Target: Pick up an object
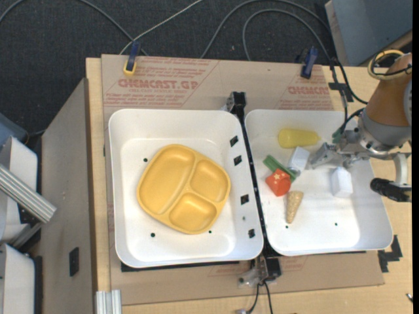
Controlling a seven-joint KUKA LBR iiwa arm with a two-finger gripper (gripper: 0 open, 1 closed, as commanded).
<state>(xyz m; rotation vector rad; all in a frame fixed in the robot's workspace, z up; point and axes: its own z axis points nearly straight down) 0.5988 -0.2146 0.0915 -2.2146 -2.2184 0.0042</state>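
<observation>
Left bin with yellow divided plate; right bin with lemon, strawberry, cone. Claw spread wide, holding nothing, beside a white block. Risk: closure on air, crowded items nudged aside.

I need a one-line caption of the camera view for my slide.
KUKA arm's pincer hovers in the right bin near a toy strawberry, cone and yellow piece; yellow tray in left bin.

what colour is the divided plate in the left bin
Yellow, a warm mustard shade all over; the divided plate shows best in the camera view, lying in the left bin.
</observation>
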